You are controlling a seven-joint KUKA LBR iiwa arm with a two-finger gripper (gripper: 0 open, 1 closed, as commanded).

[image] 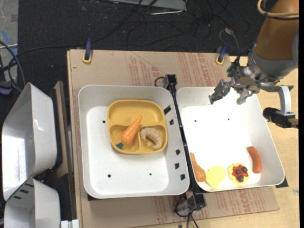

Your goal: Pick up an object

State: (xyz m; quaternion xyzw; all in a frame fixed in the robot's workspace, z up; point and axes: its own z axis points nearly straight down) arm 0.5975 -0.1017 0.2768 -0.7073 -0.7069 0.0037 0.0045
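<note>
My gripper hangs over the back edge of the right bin, fingers spread open with nothing between them. Along that bin's front wall lie an orange drumstick-like piece, a pale yellow disc, a small yellow round with red and dark toppings and an orange sausage. The left bin holds a yellow divided plate. On the plate lie a carrot and a pale shrimp.
The bins rest on a cardboard sheet held by two yellow clamps at the back. Black clips run along the seam between the bins. White containers stand at the far left. Cables cross the dark floor behind.
</note>
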